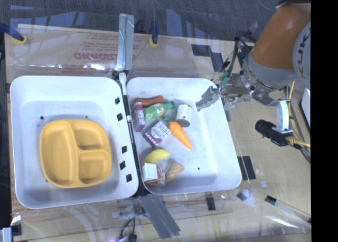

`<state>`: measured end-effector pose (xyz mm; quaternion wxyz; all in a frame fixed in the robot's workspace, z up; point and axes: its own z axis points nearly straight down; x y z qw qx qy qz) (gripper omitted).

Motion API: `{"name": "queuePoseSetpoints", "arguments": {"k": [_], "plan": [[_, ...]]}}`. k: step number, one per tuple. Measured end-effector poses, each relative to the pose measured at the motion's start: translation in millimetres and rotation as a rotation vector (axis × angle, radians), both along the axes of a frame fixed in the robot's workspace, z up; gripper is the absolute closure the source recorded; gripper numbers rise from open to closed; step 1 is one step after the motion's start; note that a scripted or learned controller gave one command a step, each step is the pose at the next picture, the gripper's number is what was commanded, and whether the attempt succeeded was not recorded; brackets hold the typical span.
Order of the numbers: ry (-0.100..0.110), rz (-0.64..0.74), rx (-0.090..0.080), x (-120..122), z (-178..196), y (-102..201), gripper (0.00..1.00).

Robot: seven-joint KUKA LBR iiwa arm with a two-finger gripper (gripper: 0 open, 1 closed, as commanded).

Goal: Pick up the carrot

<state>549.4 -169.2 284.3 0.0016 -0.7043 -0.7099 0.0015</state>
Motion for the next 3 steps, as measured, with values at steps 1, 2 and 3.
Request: {"name": "queuePoseSetpoints", "arguments": {"k": [1,2,3], "plan": [[-0.008,0.134,-0.001,37.6,-186.0,18.6,0.0],[-0.013,0.155,0.001,44.6,-186.4,6.4,0.0],[-0.005,0.201,0.0,76.6,-151.8,-30.9,0.0]]}}
